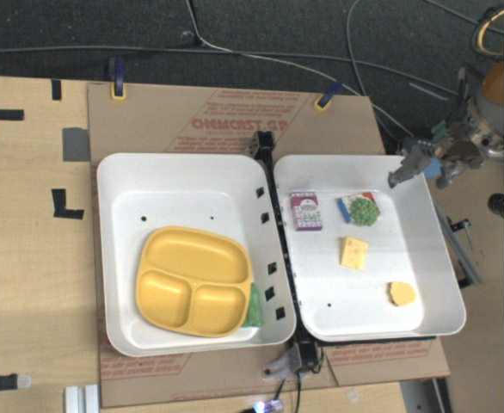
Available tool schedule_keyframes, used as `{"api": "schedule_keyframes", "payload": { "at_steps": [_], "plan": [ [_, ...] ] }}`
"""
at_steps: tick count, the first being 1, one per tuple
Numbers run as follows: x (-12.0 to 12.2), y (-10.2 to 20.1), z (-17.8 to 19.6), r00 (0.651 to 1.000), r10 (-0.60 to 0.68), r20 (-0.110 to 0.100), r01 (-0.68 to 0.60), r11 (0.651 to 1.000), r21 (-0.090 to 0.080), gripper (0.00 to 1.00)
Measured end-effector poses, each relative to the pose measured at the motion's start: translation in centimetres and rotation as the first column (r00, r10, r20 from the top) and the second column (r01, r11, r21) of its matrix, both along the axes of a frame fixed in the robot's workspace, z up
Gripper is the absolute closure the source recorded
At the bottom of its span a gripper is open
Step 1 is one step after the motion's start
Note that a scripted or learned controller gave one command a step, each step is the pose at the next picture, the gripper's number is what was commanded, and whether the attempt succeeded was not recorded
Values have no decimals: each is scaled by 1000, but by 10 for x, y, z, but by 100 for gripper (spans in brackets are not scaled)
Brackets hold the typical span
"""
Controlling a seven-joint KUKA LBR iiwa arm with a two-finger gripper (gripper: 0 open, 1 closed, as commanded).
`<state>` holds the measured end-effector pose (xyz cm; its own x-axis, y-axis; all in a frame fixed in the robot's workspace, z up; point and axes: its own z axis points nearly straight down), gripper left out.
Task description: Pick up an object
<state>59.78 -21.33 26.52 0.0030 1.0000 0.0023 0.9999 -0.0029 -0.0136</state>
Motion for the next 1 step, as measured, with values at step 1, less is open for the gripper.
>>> {"api": "schedule_keyframes", "payload": {
  "at_steps": [1],
  "plan": [
    [2, 1, 8, 1000, 4, 13, -4, 1000, -3, 0]
  ]
}}
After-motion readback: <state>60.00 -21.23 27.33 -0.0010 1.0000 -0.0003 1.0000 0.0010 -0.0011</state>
